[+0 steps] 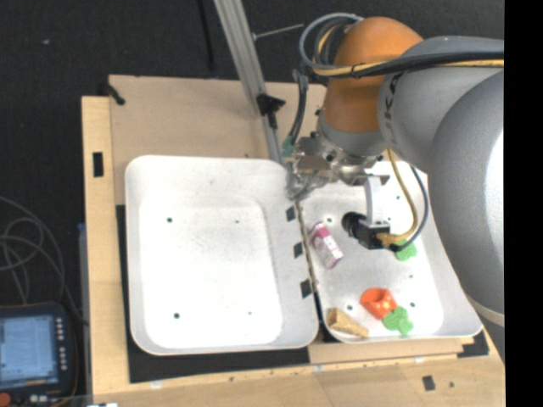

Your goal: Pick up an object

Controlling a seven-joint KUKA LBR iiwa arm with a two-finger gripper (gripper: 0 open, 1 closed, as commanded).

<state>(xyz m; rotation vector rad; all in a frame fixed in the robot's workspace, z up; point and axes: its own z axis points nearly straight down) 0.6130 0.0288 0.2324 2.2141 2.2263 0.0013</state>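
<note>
Gripper (300,179) hangs over the far left corner of the right bin (428,295); its grasp cannot be told. Just beside it lies a pink-and-white packet (326,245). Nearer the front edge: red toy (377,301), green piece (397,321), tan wedge (346,321).

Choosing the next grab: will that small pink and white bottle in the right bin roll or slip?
The bottle looks rounded and lies on its side, so it may roll if nudged. It looks small, so probably light.
</note>
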